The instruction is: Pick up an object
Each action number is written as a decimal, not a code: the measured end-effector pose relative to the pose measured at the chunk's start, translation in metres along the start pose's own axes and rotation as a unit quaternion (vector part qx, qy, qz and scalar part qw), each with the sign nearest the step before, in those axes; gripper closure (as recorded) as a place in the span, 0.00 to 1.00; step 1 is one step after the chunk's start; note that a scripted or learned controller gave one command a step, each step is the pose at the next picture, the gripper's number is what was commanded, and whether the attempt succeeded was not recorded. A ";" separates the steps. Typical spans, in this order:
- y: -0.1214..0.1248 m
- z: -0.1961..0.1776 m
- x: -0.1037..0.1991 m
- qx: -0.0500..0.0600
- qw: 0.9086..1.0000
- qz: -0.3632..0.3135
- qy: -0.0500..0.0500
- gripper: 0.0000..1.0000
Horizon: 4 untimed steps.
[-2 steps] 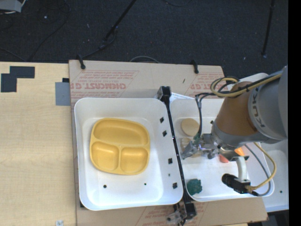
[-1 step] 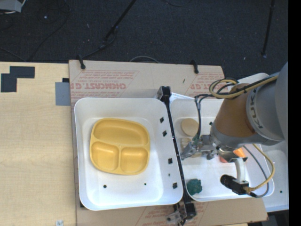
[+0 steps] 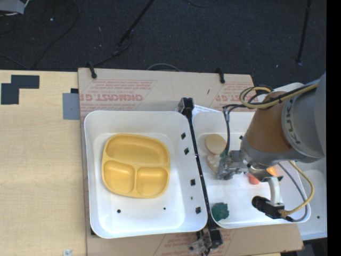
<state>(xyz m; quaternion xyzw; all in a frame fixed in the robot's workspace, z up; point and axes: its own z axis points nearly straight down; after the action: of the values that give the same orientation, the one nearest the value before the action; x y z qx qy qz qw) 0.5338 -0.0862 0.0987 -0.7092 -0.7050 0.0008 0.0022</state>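
Observation:
My gripper (image 3: 225,171) is low in the right bin (image 3: 241,219), near its left side, with the arm's orange band above it. A tan round object (image 3: 214,142) lies just beyond the gripper, toward the back of the bin. A pale lump (image 3: 212,163) sits right against the gripper's left side, and I cannot tell whether they touch. A small red-orange object (image 3: 253,178) shows to the right of the gripper, partly hidden under the wrist. A dark green object (image 3: 220,211) lies at the bin's front left corner.
A yellow divided plate (image 3: 136,164) lies in the left bin (image 3: 106,217). The black divider (image 3: 194,164) between the two bins runs close to the gripper's left. The arm covers much of the right bin's middle and right side.

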 end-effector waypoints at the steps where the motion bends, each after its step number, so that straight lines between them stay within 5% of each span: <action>1: -0.008 -0.056 0.005 -0.002 1.000 -0.003 -0.001 1.00; 2: 0.001 -0.113 0.009 -0.004 1.000 -0.004 -0.001 1.00; 3: 0.001 -0.123 0.008 -0.002 1.000 -0.003 -0.001 1.00; 4: 0.004 -0.130 0.070 -0.001 1.000 -0.006 0.000 1.00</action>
<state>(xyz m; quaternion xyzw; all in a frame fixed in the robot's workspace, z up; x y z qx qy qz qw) 0.5388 -0.0168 0.2286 -0.7049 -0.7093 0.0000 0.0014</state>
